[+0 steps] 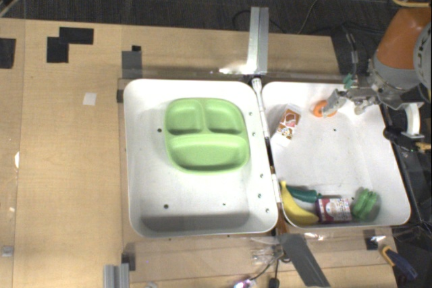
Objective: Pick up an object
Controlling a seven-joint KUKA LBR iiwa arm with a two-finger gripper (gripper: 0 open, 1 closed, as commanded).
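No brand or lettering can be read on anything; a red and white printed packet point(288, 123) is seen, but its print is too small to make out. A small orange object point(322, 108) is seen at the fingertips of the gripper point(335, 102), in the upper part of the right bin point(398, 165), up and to the right of the packet. It is rounded and plain orange, and its long axis cannot be judged. The gripper is seen end-on at the orange object; whether the object is pinched between the fingers, or how far they are parted, cannot be told. Along the right bin's near wall, well below the packet, a yellow banana point(297, 207) is laid beside a dark red can point(333, 208) lying on its side, with a green ridged object point(366, 203) just right of the can. A green divided tray point(206, 133) is seen in the left bin point(145, 165), left of the packet.
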